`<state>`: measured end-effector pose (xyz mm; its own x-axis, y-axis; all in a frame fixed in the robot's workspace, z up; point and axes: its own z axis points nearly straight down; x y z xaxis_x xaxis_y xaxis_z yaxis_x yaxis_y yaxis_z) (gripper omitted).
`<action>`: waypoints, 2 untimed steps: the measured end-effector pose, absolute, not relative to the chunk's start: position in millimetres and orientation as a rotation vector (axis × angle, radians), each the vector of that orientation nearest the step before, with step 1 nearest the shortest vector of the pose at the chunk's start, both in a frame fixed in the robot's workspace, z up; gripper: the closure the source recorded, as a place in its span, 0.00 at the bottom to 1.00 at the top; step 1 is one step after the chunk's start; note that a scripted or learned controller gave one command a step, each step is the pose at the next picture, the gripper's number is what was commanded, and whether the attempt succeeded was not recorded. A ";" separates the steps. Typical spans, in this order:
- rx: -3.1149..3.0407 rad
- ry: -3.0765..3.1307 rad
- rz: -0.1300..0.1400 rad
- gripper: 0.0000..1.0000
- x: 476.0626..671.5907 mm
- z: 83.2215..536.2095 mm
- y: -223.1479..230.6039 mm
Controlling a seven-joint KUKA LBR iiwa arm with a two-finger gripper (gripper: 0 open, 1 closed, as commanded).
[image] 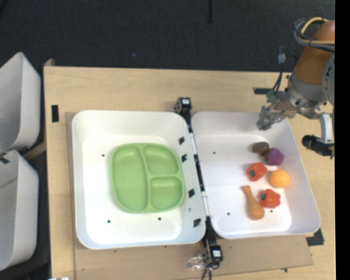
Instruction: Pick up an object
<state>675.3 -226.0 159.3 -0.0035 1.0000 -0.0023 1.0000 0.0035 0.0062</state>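
The right bin holds a cluster of small toy foods near its right side: a brown piece, a purple one, a red tomato-like one, an orange ball, a red pepper-like piece and a tan squash-shaped piece. My gripper hangs over the bin's far right corner, above and behind the brown piece, apart from all of them. Nothing shows between its fingers.
The left bin carries a green divided plate. A black clamp sits at the far end of the seam between the bins. White containers stand off the bench at the left.
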 end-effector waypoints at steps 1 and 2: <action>2.212 2.223 0.003 1.00 677.1 223.3 -226.1; 2.210 2.226 0.002 1.00 677.8 264.4 -227.6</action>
